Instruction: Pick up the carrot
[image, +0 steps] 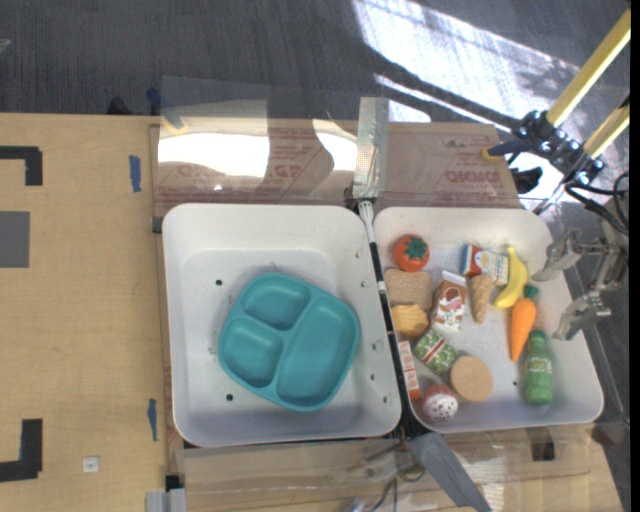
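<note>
Jaws at the view's right edge are partly cut off; whether they are wide or narrow, I cannot tell. Nearest, a green bottle (538, 369) is lying in the right bin (585, 400). Just beyond it, the carrot (521, 326) is resting apart from the gripper (580, 285), its top touching a banana (514, 278).

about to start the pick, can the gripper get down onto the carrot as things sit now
Probably yes. The carrot lies uncovered on the right bin's floor, and the gripper sits just beside it at the rim. The banana and green bottle crowd its ends.
</note>
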